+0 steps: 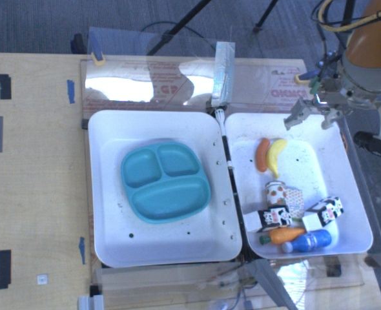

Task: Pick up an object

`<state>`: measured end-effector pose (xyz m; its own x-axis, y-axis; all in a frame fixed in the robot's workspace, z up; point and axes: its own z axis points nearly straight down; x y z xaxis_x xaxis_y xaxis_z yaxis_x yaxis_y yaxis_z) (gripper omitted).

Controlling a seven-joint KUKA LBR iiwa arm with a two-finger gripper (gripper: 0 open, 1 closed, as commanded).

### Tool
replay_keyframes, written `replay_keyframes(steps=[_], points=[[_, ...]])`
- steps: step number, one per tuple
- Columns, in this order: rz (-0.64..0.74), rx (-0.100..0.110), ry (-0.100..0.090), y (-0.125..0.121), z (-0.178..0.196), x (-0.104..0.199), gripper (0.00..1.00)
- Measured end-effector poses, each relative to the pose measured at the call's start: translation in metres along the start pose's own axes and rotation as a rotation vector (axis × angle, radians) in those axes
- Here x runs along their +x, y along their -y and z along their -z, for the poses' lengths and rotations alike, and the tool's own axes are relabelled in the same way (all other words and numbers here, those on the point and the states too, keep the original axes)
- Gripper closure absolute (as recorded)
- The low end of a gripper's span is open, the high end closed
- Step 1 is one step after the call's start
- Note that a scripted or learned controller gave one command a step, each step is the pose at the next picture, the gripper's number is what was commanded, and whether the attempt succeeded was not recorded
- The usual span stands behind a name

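In the left bin (106, 192), a blue divided plate (166, 180) sits mid-frame. The right bin (361, 225) holds the candidates: an orange sausage (262, 154) touching a yellow banana (276, 156) near its upper middle, and lower down a cluster of a small jar (276, 191), two cow-print cartons (276, 217), a carrot (284, 235) and a blue bottle (310, 241). At upper right the gripper (312, 113) hovers above the bin's far rim, fingers spread apart, nothing between them. This looks like the approach step; next it should descend toward one item, perhaps the banana.
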<state>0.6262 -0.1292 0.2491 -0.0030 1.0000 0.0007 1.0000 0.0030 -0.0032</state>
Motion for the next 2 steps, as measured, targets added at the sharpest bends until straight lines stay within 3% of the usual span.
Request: replay_keyframes(steps=[1,2], points=[[0.092,-0.001,0.0,0.003,-0.11,0.03,0.0],[0.132,-0.009,0.001,0.03,-0.162,0.004,0.0]])
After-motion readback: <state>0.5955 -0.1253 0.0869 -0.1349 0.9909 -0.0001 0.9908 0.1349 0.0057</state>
